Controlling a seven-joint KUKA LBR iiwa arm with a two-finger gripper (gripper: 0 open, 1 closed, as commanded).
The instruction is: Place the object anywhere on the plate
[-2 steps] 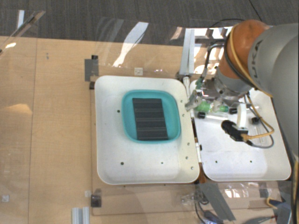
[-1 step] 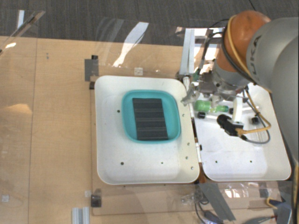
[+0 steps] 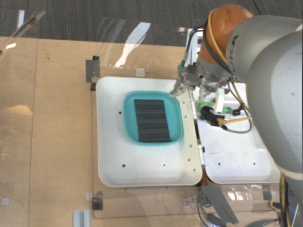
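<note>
A teal plate with rounded corners lies in the left bin. A dark grey ribbed rectangular slab rests flat in the middle of the plate, its long side running front to back. My gripper hangs by the plate's far right corner, near the wall between the two bins. It is up and to the right of the slab and apart from it, with nothing seen in it.
The right bin sits beside the left one, mostly covered by the arm. A small green thing shows partly under the wrist in that bin. Bare wooden bench spreads to the left.
</note>
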